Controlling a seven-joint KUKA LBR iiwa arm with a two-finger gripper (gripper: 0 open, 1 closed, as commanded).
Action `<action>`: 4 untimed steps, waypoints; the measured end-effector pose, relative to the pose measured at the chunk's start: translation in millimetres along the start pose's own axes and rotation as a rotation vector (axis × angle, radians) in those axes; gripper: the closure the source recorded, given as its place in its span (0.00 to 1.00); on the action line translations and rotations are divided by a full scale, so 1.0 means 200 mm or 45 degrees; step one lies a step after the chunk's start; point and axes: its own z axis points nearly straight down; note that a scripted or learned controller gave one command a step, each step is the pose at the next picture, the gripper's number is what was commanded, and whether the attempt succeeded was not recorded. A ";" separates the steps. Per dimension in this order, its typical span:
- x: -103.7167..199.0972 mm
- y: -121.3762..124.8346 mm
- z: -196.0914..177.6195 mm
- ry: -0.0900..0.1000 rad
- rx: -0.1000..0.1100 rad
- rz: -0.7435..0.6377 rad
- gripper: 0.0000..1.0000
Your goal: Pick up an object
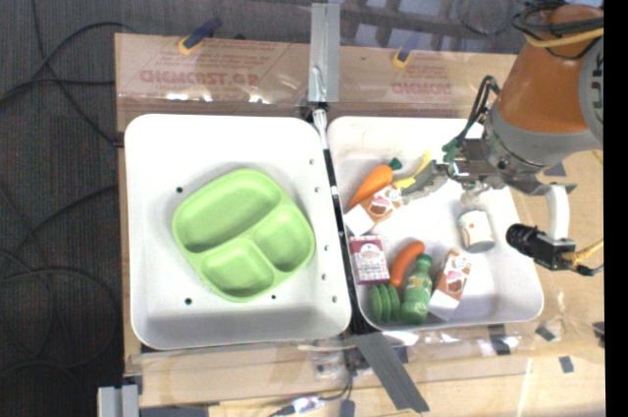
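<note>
My gripper (pixel 432 180) hangs low over the upper middle of the right bin (pixel 510 307), reaching in from the right under the orange-banded wrist (pixel 549 81). Its tip is next to a yellow piece (pixel 423 164) and just right of an orange carrot (pixel 370 185) with a green top. A small strawberry-print carton (pixel 386 203) lies below the carrot. A white can (pixel 476 229) sits just below the gripper's body. Nothing shows as held.
Lower in the right bin lie a pink carton (pixel 367 258), a red-orange vegetable (pixel 406 260), a green bottle (pixel 417 287), green slices (pixel 382 301) and another carton (pixel 453 275). The left bin (pixel 147 307) holds a green divided plate (pixel 243 234).
</note>
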 end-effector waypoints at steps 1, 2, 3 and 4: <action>0.32 0.29 0.21 -0.001 0.001 0.266 0.00; 0.00 0.12 0.74 -0.003 -0.015 0.113 0.00; -0.10 -0.23 0.74 -0.006 -0.020 -0.020 0.00; -0.10 -0.23 0.69 -0.005 -0.023 -0.021 1.00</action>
